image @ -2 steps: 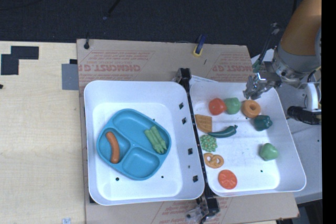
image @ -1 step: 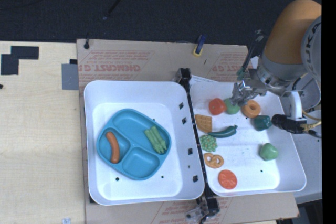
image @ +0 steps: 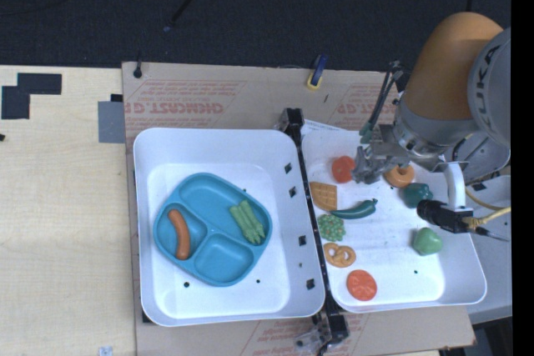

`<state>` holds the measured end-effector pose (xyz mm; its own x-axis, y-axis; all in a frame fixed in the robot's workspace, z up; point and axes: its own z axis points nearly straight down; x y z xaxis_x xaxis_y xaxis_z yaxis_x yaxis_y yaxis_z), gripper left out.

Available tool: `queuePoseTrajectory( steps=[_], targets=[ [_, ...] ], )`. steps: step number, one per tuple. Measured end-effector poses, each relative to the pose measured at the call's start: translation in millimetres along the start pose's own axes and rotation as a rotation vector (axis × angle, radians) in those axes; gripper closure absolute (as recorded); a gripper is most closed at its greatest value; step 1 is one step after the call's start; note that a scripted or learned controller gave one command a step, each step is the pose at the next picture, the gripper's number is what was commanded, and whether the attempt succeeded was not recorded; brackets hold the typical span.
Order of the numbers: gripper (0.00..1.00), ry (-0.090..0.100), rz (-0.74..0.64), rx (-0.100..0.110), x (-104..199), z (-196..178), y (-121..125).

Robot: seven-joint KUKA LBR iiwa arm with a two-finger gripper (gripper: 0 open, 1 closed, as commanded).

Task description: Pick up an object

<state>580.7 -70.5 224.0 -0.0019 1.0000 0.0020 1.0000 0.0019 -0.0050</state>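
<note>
My gripper (image: 365, 172) hangs low over the back of the right bin (image: 455, 289), just right of a red-orange tomato (image: 342, 169) and left of an orange ring (image: 400, 175). Nothing shows between its fingers. Just below it lie a dark green chili pepper (image: 357, 210), a waffle-like cracker (image: 324, 196), a cluster of green peas (image: 331, 226), a pretzel (image: 340, 255) and a red slice (image: 362, 285). A teal lump (image: 415, 194) and a green pepper (image: 427, 241) sit to the right.
The left bin (image: 158, 154) holds a blue divided plate (image: 200, 263) with a sausage (image: 179, 233) and green beans (image: 248, 222). A black divider (image: 304, 204) runs between the bins. A blue and yellow clip (image: 316, 72) rests on the cardboard behind.
</note>
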Motion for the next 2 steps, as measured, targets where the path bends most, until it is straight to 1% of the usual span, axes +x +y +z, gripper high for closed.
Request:
queuePoseTrajectory(
  steps=[1, 2],
  targets=[
    [1.00, 0.000, 0.000, 0.000, 41.3, 3.3, -15.4],
    [1.00, 0.000, -0.001, 0.001, 83.3, 11.0, -37.2]
  ],
)
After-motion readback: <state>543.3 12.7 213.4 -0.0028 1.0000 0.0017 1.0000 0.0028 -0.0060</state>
